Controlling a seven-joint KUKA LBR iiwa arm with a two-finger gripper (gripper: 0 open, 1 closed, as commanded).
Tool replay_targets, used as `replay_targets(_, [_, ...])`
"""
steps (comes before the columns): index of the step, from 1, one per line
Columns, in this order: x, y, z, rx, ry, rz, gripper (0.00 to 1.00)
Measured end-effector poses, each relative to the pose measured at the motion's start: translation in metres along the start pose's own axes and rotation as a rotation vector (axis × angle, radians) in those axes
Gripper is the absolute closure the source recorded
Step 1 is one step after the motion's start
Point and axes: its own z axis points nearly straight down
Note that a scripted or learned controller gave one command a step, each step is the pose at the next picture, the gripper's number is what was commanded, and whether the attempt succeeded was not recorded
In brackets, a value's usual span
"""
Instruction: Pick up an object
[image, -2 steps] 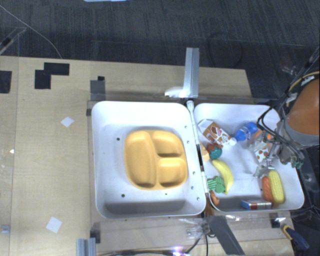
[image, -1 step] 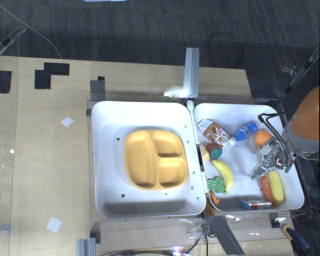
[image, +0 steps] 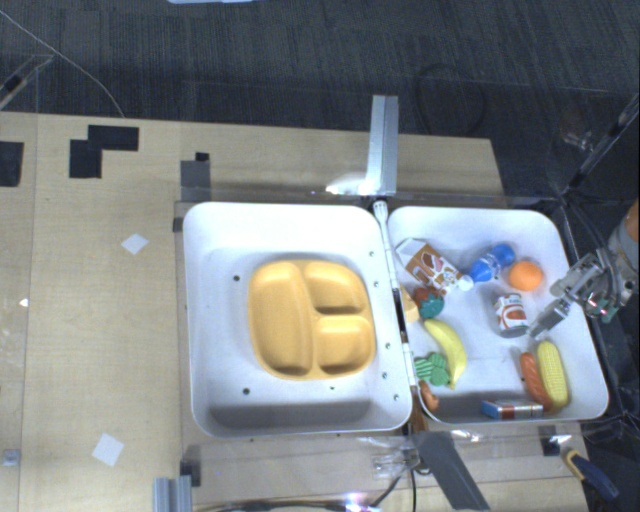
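Observation:
The right white bin (image: 560, 232) holds several toy foods. Among them are a banana (image: 447, 348), an ear of corn (image: 552, 372), an orange ball (image: 525, 275), a small red-and-white can (image: 511, 314), a blue-capped bottle (image: 490, 264) and a brown-and-white carton (image: 428, 265). My gripper (image: 553, 307) reaches in from the right and hangs over the bin's right side, just right of the can and above the corn. Its fingers are open and nothing is between them.
A yellow compartment tray (image: 308, 318) lies in the left bin (image: 210, 300). In the right bin a broccoli piece (image: 432, 367) sits by the divider, a carrot (image: 531, 375) lies beside the corn, and a marker (image: 508, 408) rests at the front wall. A metal post (image: 383, 150) stands behind the bins.

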Motion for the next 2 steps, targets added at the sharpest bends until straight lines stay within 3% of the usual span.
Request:
replay_targets(1, [0.011, -0.010, 0.026, 0.002, 0.006, -0.161, 0.00])
replay_targets(2, [0.002, -0.009, 0.079, -0.010, -0.029, 0.111, 0.00])
